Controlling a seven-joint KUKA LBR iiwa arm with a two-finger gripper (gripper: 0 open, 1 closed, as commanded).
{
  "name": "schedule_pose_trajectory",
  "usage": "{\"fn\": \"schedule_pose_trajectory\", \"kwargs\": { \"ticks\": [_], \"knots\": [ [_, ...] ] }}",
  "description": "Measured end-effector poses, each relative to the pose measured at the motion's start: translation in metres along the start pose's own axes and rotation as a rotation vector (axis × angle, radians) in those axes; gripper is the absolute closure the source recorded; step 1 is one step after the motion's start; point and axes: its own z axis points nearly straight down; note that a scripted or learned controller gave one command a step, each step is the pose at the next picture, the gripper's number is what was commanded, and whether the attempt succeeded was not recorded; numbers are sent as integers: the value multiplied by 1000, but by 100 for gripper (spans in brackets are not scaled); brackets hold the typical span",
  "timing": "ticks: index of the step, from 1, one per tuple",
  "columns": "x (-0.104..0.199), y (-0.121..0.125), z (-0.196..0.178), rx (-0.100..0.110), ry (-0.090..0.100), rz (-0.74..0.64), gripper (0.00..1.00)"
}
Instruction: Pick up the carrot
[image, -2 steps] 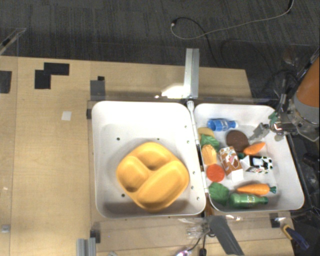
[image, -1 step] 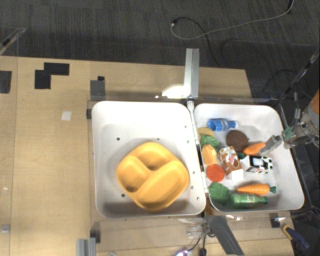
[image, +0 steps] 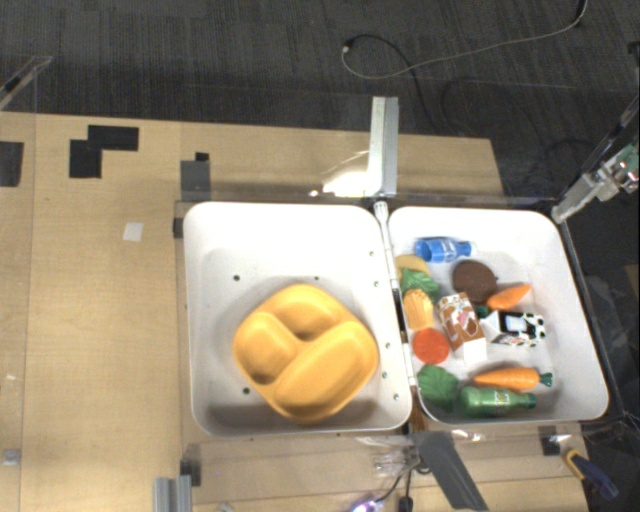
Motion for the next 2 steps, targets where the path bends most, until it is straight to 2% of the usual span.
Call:
{"fn": "schedule_pose_trajectory", "kwargs": {
  "ticks": [1,2],
  "knots": [
    [15,67,39,0,0,-26,0],
    [20,-3,155,2,2,-105,0]
  ]
}}
